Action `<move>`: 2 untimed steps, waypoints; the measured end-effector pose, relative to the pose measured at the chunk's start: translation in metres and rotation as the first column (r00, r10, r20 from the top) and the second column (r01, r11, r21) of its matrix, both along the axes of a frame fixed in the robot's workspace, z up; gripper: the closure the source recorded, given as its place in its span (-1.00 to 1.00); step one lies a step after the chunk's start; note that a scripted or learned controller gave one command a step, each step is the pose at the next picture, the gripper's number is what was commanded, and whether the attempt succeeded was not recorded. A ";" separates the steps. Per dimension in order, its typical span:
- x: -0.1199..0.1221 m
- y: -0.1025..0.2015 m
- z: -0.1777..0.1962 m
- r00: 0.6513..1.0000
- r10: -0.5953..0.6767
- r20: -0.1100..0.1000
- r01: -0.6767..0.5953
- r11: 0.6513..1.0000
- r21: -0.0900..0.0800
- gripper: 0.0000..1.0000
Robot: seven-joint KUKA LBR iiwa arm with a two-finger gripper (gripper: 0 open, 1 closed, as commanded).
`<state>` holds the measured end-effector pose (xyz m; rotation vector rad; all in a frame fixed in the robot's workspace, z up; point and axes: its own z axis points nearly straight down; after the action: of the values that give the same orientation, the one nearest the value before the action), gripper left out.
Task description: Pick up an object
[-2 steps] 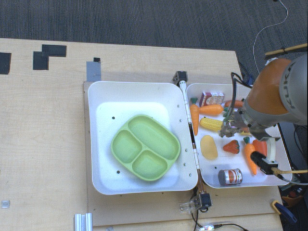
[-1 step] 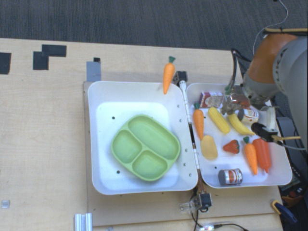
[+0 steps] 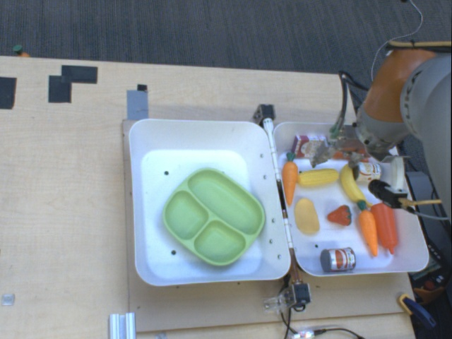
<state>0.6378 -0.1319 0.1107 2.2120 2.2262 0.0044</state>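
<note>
Jaws [image 3: 332,149] low over right bin's [image 3: 417,256] far end, beside banana [image 3: 317,178].

No legible text, brand or number showing anywhere; label on the can [image 3: 337,259] lying well below the jaws appearing too blurred to read.

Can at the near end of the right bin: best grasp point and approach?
The can lies on its side in the right bin, long axis running left-right, with open floor around it. Probably best to come straight down from above and close across the round body at mid-length, front to back. Gripping end to end looks less stable.
</note>
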 end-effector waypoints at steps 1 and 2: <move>-0.072 0.031 -0.024 1.000 -0.004 0.001 0.004 1.000 0.000 -1.00; -0.070 0.031 -0.012 1.000 -0.002 0.008 0.002 1.000 0.000 1.00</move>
<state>0.5676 -0.1007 0.0988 2.2104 2.2192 0.0129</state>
